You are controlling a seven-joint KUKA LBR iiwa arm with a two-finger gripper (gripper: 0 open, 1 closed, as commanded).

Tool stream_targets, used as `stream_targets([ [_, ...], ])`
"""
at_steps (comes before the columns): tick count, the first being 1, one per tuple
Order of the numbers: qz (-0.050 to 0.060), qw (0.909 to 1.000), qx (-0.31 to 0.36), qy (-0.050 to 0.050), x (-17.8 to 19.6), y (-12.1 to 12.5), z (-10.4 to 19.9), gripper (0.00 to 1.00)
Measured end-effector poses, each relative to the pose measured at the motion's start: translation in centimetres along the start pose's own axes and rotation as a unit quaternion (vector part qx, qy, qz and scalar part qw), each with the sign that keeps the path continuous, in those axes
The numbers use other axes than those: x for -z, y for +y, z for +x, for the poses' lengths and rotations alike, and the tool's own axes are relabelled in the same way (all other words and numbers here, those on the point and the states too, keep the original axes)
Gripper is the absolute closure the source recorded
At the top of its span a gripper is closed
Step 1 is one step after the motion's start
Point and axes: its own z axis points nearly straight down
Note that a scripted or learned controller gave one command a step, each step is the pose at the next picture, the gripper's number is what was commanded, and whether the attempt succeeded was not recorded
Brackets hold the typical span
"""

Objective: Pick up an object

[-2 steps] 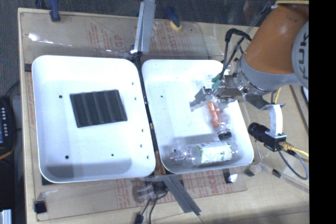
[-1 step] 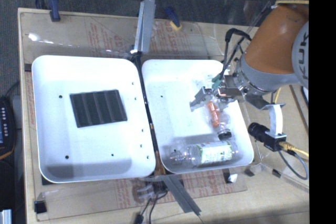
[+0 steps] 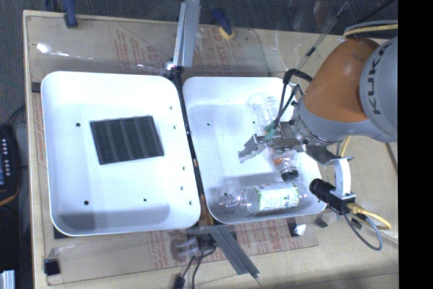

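Presently, end effector (image 3: 260, 144): low in your right bin (image 3: 210, 166), finger state cannot be told.
Clear bottle (image 3: 267, 199): lies against near wall, untouched.
Left bin (image 3: 61, 145): holds dark ribbed slab (image 3: 127, 139).

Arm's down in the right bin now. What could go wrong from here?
The end effector sits low in the right bin, among clear items that are hard to make out, so it may close on nothing. The clear plastic bottle lies on its side near the bin's front wall; it is round and may roll if nudged. The black ridged slab in the left bin looks too flat to grasp.
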Motion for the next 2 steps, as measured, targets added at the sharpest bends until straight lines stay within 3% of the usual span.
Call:
stream_targets([
  [1, 0.0, 0.9991, -0.042, 0.0, -3.4, 7.9, -3.4, 0.0],
  [2, -0.002, 0.9991, 0.042, -0.001, -1.6, 7.3, -4.7, 0.0],
])
